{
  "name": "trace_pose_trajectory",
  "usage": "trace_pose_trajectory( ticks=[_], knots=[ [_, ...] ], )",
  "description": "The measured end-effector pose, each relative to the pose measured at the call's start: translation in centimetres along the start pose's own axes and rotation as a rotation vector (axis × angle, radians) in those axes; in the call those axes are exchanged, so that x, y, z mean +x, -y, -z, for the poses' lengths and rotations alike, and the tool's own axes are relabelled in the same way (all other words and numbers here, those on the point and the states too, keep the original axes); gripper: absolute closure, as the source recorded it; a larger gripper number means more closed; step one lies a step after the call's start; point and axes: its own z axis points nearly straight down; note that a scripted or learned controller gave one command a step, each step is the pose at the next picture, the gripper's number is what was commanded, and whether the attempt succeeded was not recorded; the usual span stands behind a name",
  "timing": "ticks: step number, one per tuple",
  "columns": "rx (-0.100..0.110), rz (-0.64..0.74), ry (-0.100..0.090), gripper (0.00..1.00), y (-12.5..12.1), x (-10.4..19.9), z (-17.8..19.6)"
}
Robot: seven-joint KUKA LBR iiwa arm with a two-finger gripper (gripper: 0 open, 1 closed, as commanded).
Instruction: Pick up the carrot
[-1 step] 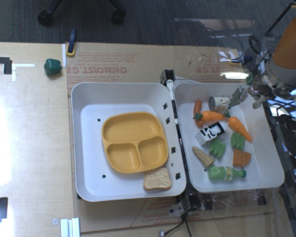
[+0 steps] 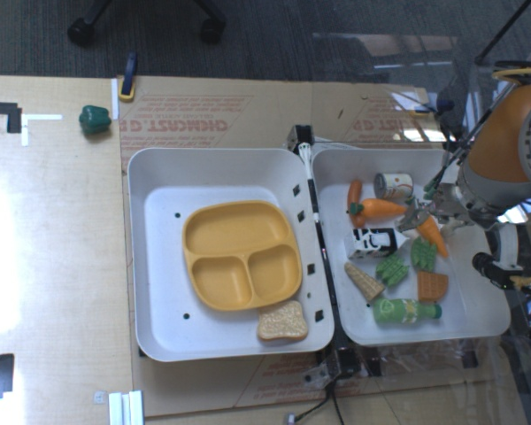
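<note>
Right now I see the end effector point(image 2: 422, 219) low in the right white bin point(image 2: 491, 321), at about 3 o'clock from the orange plastic carrot with green top point(image 2: 380, 208). I cannot tell how it is set. A second orange carrot point(image 2: 432, 234) lies touching it. The yellow divided plate point(image 2: 242, 253) sits in the left white bin point(image 2: 150, 237).

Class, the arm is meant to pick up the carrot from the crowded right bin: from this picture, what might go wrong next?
1. The gripper sits among tightly packed toys; two orange carrot-like pieces lie nearby, so it may take the wrong one.
2. The can and the black-and-white toy lie close to the carrot and might get knocked or dragged.
</note>
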Motion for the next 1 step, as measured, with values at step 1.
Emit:
trace_pose_trajectory(
  ticks=[1],
  knots=[
    [-0.001, -0.002, 0.002, 1.0, -0.07, -0.14, 0.94]
  ],
)
